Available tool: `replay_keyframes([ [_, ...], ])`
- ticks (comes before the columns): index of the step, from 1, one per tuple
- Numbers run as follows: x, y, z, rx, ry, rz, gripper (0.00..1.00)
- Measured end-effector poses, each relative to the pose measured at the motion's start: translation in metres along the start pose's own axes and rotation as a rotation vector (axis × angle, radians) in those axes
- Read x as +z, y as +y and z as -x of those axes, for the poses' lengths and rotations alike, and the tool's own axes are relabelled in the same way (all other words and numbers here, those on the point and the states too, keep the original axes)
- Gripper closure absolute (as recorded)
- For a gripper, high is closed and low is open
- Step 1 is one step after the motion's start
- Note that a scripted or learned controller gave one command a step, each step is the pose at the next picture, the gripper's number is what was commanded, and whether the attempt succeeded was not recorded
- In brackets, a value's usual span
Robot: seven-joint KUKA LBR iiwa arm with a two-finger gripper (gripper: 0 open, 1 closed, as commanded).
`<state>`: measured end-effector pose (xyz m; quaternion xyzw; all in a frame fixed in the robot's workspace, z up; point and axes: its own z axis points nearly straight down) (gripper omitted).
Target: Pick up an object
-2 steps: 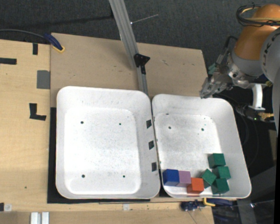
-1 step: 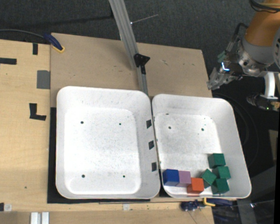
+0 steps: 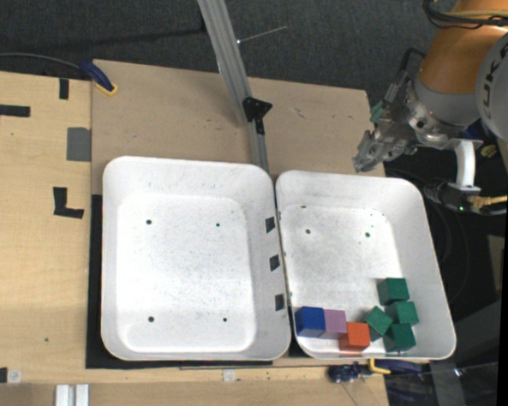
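1. Blocks, small coloured cubes, lay clustered in the corner of the right-hand shallow white bin [image 3: 423, 251] farthest from the gripper [image 3: 370, 155], well apart from it.
2. A blue cube [image 3: 310, 321] stood at the end of the cluster, touching a pale purple cube [image 3: 335, 321] beside it.
3. An orange cube [image 3: 357, 335] sat just beside the purple one, with a green cube [image 3: 379, 320] touching it on the far side.
4. Three more green cubes were noted: one [image 3: 394, 290] nearest the gripper, one [image 3: 407, 313] next to it, and one [image 3: 400, 337] farthest off, against the bin wall.
5. The gripper hung outside the right-hand bin, just beyond its back rim, over the brown bench top [image 3: 174, 107]. Nothing was seen between its fingers; whether they were apart or together could not be told.
6. The grey arm with its orange band [image 3: 460, 56] rose above and behind the gripper.
7. The left-hand shallow white bin [image 3: 115, 232] lay across from the gripper, beyond the right-hand bin and touching it.
8. A grey metal rail [image 3: 225, 42] ran at a slant behind both bins.
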<state>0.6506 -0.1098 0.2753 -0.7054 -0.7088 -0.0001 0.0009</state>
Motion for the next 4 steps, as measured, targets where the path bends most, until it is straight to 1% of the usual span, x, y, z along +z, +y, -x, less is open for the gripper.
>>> replay_keyframes([
  [1, 0.017, -0.024, -0.040, 0.001, 0.000, -0.002, 1.00],
  [2, 0.033, -0.057, -0.086, 0.000, 0.000, -0.003, 1.00],
  [3, 0.037, -0.076, -0.137, -0.002, 0.000, -0.002, 1.00],
  [4, 0.051, -0.107, -0.180, 0.000, 0.000, -0.004, 1.00],
])
